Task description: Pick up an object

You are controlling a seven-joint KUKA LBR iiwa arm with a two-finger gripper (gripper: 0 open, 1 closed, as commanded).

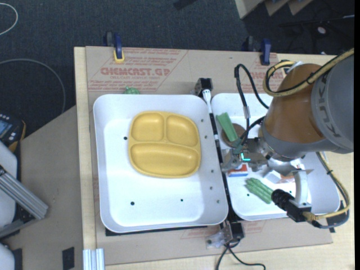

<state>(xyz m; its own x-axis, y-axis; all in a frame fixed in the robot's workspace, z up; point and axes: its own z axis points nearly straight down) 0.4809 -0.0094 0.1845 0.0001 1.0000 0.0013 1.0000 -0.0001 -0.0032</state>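
- My counter point(169, 66) is a brown board printed with red lettering, held by blue clamps point(117, 44) at its far edge, over dark carpet point(84, 10).
- The left white bin point(112, 167) holds a yellow divided plate point(165, 144).
- My tool point(243, 157) is low in the right white bin point(236, 204), near its left wall; its grip I cannot tell.
- A green pea pod point(260, 189) lies just beside it, and a green strip point(227, 126) farther back.
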